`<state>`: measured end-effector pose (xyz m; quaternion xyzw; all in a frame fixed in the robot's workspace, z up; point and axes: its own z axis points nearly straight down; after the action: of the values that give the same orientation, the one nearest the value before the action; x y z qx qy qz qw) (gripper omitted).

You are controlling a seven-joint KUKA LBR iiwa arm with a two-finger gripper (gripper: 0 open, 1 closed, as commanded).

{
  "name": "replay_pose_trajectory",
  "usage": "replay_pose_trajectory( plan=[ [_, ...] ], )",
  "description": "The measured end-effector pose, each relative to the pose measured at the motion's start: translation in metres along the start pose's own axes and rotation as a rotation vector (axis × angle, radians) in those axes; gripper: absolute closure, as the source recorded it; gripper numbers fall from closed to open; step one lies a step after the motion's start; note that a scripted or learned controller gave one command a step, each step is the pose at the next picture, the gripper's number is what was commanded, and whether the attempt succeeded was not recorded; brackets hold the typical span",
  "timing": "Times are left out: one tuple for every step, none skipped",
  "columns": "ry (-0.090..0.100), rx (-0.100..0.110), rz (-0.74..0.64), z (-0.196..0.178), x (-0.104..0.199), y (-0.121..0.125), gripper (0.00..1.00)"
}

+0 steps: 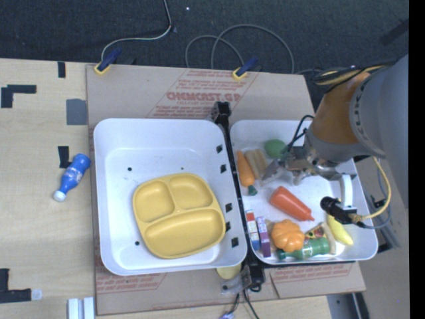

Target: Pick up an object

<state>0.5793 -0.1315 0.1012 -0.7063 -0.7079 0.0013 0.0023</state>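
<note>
The right bin [300, 129] holds several toys. An orange carrot-like piece [246, 169] lies near its left wall and a green piece [273, 147] sits towards the back. A red-orange pepper [291, 203] lies in the middle. An orange pumpkin [287, 234], a green bottle [313, 248], a yellow banana [339, 232] and small coloured boxes [259, 232] crowd the front. My gripper [287, 171] hangs low over the bin's middle, just behind the pepper and beside the green piece. Its fingers are spread open with nothing between them.
The left bin [116, 138] holds a yellow compartment plate [178, 213]. A small blue bottle [72, 176] lies on the bench left of the bins. The black divider [229, 171] runs between the bins. Cables loop behind them on the dark floor.
</note>
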Motion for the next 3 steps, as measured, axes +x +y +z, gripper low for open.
replay_pose_trajectory(
  plan=[
    [-0.007, -0.016, 0.002, 0.015, 0.032, -0.066, 0.0],
    [-0.002, -0.015, 0.002, 0.003, 0.032, -0.063, 1.0],
    [-0.001, -0.013, 0.002, 0.004, 0.032, -0.064, 0.0]
  ],
)
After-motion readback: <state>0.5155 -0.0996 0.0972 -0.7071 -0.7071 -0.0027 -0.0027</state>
